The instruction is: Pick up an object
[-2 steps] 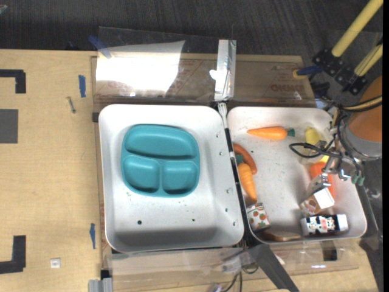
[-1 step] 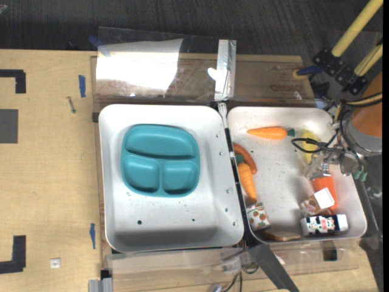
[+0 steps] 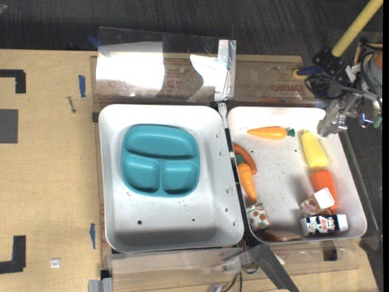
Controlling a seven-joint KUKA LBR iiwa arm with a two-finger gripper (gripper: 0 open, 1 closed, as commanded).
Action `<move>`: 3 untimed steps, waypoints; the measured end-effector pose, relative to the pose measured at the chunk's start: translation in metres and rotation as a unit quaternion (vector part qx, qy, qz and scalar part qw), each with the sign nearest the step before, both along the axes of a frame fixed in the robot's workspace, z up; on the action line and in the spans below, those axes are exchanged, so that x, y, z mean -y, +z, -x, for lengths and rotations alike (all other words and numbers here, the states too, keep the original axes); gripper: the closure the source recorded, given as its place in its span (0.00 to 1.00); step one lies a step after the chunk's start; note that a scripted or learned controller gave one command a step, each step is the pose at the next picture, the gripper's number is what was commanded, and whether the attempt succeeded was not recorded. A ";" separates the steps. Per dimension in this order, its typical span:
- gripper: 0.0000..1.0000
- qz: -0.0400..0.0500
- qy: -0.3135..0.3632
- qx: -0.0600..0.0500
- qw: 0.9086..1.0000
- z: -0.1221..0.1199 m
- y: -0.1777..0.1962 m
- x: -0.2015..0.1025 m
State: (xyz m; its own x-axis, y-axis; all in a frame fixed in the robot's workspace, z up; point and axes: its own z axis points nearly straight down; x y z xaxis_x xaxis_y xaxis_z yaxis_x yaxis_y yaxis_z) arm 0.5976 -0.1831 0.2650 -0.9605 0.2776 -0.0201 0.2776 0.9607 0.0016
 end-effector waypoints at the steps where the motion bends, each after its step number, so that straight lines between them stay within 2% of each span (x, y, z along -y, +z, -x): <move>1: 1.00 0.000 0.078 -0.005 0.997 -0.040 -0.170 -0.020; 2: 1.00 0.000 0.063 0.000 0.998 -0.041 -0.067 -0.055; 3: 1.00 0.001 0.151 -0.004 0.989 -0.035 -0.166 -0.057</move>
